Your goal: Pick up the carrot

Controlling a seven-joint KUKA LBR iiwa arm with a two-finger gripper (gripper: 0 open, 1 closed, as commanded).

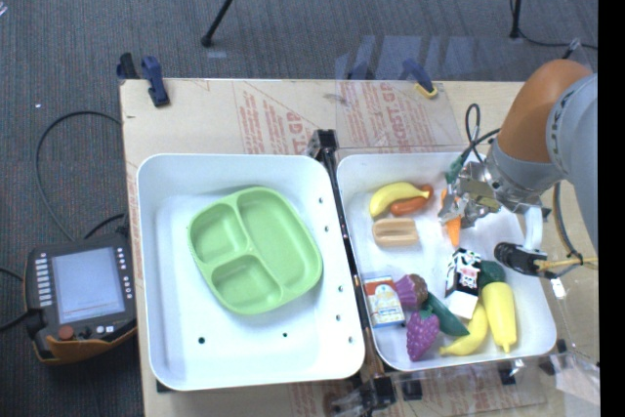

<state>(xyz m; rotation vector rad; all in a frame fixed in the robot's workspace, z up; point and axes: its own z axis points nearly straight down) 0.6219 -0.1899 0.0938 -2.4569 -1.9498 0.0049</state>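
1. The arm (547, 127) comes in from the right and bends down over the back part of the right bin (543, 335). Its gripper (467, 200) points to the left and down, just over the carrot (453, 228) – I judge this is because a carrot lying low among other toys is best reached from above.
2. The carrot is a small orange piece near the middle of the right bin, toward its back, just right of the hot dog (395, 232) and directly under the gripper's tip. It seems to touch the tip or to sit between the fingers, but the view is too small and dark there: I cannot tell if the fingers are open, closed or gripping it.
3. The toys are crowded in the right bin, so the grasp has little free room – the neighbours could be pushed.
4. The left bin (161, 190) bears the green plate (254, 249), lying flat and a little turned.
5. Count, as far as I can see:
   - bins: two
   - green plate: one, with three compartments
   - carrot: one
   - bananas: two, one at the back (393, 197) and one at the front (469, 338)
   - hot dog: one
   - milk carton (463, 273): one
   - grapes (422, 332): one bunch
   - small box (385, 301): one
   - yellow corn-like piece (500, 314): one
6. A pendant (83, 293) lies on the floor at the left.
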